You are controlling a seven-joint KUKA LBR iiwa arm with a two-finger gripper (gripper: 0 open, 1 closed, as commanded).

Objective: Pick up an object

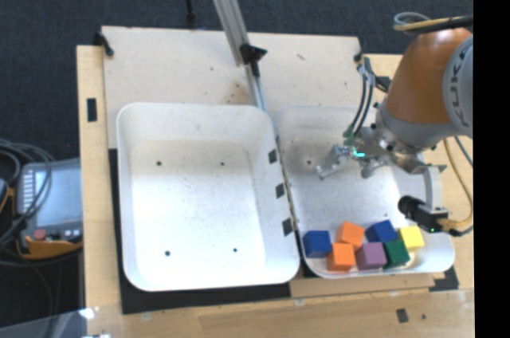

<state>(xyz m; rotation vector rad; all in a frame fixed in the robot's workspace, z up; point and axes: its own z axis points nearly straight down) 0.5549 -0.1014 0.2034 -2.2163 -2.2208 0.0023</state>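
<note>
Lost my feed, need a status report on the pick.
End effector above right bin, nothing between its fingers. Blocks clustered at bin's near edge, untouched. Nothing in the way.

The grey, orange-banded arm (426, 93) covers the right white plastic bin's (319, 133) far corner (its gripper (328, 167) too small to read).

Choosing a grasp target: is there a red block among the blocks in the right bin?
No: the blocks are blue, orange, purple, green and yellow.
</note>
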